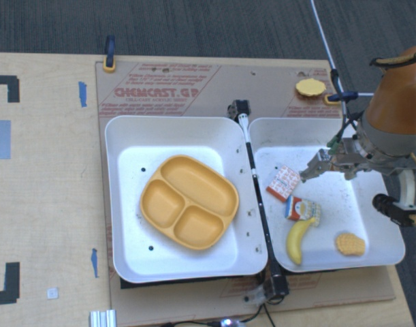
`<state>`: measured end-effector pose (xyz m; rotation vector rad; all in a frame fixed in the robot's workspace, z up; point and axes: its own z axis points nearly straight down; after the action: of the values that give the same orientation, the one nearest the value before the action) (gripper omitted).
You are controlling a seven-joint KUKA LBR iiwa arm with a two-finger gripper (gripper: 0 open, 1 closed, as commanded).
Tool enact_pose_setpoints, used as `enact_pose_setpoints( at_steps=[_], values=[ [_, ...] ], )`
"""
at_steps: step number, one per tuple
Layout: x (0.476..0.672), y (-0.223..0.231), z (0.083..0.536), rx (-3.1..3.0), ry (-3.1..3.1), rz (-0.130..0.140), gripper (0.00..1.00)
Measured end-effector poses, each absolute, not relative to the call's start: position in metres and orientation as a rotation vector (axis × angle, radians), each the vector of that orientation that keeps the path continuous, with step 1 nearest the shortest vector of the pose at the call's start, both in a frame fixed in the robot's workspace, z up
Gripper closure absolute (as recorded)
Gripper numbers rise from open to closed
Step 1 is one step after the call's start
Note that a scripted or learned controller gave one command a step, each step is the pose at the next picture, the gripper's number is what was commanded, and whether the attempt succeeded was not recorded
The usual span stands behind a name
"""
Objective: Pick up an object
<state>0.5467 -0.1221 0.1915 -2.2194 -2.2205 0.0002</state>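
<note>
A: Where is the arm's hand right now?

B: Over the right shallow white plastic bin, in its upper half. The grey arm with the orange band reaches in from the right, and the hand's tip points left, towards the middle of that bin.

A: Open or closed?

B: I cannot tell. The tip is small and dark against the white floor, and nothing shows between the fingers.

A: What lies in that bin?

B: 4 things. A small red-and-white printed packet sits just left of and below the hand's tip, near it but apart. Below that is a small carton with red, blue and white print. A yellow toy banana lies beneath the carton, its upper end touching or nearly touching it. A round, golden-brown biscuit-like piece rests well to the right, near the bin's lower right corner.

A: And the left bin?

B: The left white bin holds 1 yellow plastic plate with 3 compartments, lying flat and turned at a slant.

A: Anything on the bench itself?

B: The bins sit on a brown cardboard sheet with red print on the pale wooden bench. A small yellow round object lies on the cardboard above the right bin, and a blue clamp grips the sheet's upper left corner.
</note>
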Motion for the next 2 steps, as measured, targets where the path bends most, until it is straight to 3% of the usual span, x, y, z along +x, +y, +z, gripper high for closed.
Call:
enact_pose_setpoints(
  at_steps=[1,2],
  values=[
    [0.5213,-0.1112,0.0859,-2.222,-2.222,-0.003,0.00],
    [0.5219,-0.1112,0.0958,-2.225,-2.223,-0.005,1.00]
  ],
)
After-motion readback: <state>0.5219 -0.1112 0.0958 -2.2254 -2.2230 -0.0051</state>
